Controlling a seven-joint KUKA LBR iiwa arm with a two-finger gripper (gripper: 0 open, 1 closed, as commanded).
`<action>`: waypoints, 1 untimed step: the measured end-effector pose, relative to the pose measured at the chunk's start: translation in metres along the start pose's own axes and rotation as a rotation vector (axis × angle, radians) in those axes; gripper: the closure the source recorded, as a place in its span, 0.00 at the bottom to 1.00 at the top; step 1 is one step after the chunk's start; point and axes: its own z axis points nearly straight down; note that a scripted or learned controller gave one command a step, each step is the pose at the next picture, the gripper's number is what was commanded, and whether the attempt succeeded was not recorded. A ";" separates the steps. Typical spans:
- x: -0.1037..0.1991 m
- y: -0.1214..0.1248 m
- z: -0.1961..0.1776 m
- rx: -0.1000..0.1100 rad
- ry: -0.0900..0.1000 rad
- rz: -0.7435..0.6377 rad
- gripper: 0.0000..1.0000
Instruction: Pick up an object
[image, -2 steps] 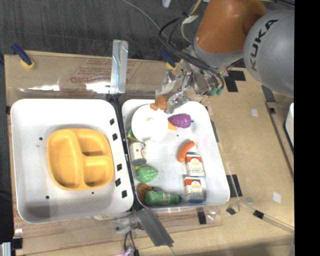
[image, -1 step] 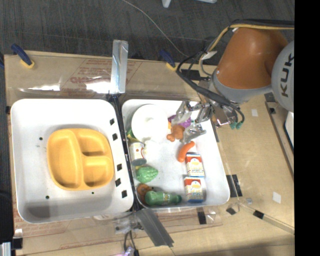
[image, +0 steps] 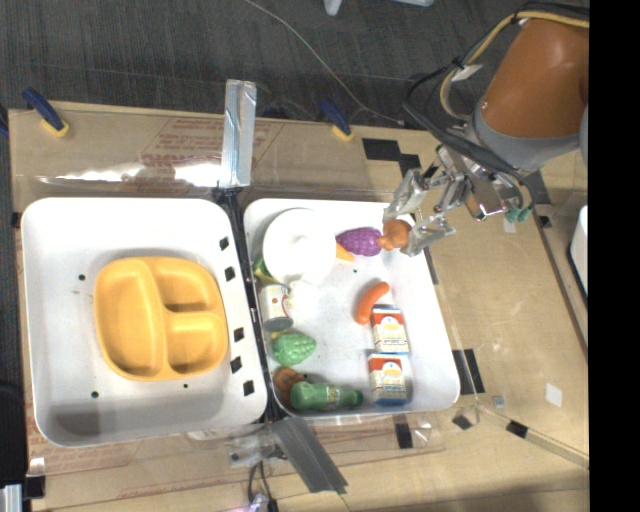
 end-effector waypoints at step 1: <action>0.012 0.026 0.047 -0.005 0.004 0.013 1.00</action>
